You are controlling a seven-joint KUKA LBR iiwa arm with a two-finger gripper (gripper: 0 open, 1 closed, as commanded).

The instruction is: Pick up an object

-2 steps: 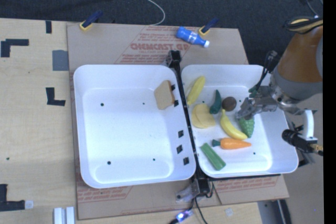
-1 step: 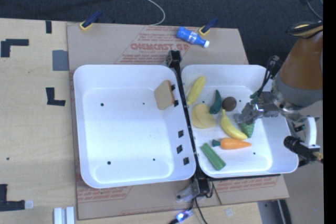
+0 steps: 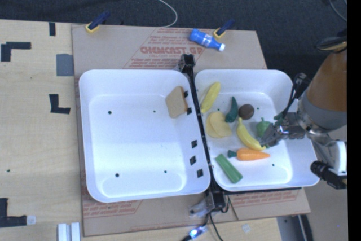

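The gripper [image 3: 271,135] is down in the right bin [image 3: 282,79], at the right edge of the toy food, right against a green piece [image 3: 263,127] and the upper end of the banana [image 3: 247,137]. Its dark fingers blur into that clutter, so I cannot tell how far apart they are or whether anything is between them. Nearby lie the carrot [image 3: 251,155], a green stick [image 3: 228,168], a brown ball [image 3: 246,111], a dark green pod [image 3: 232,110], a yellow slice [image 3: 218,125] and a corn cob [image 3: 210,96]; a tan block [image 3: 177,102] leans in the left bin [image 3: 90,121]. To do this well, settle on one target, probably the green piece, since it is closest. Straddle only that piece, clear of the banana, close firmly, then lift straight up slowly so the neighbours are not dragged along.
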